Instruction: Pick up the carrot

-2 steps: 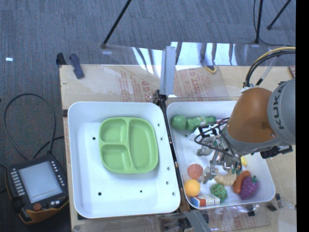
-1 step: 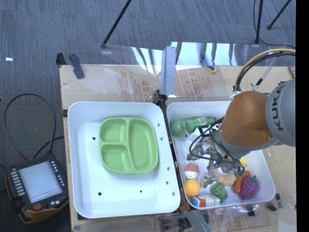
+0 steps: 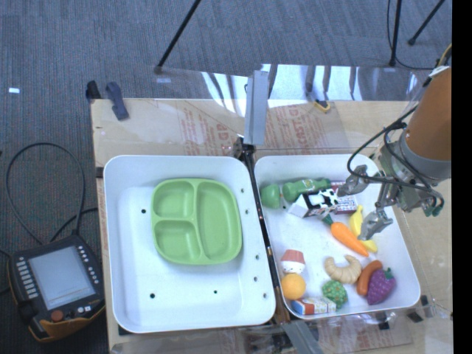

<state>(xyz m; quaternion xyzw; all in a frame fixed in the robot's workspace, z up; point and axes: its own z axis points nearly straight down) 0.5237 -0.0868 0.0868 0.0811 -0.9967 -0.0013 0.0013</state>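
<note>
gripper (image 3: 366, 206) hovering, fingers spread, nothing pinched | carrot (image 3: 348, 239) just below-left, lying in right bin (image 3: 408, 260) (unlifted) | left: descend, close, raise

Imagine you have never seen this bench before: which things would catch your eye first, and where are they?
The green plate with three sections lies alone in the left bin. The right bin holds a crowd of toy foods, among them the carrot near its middle, purple grapes and an orange. The arm's hand hangs over that bin's far right side, just above the carrot.
</note>
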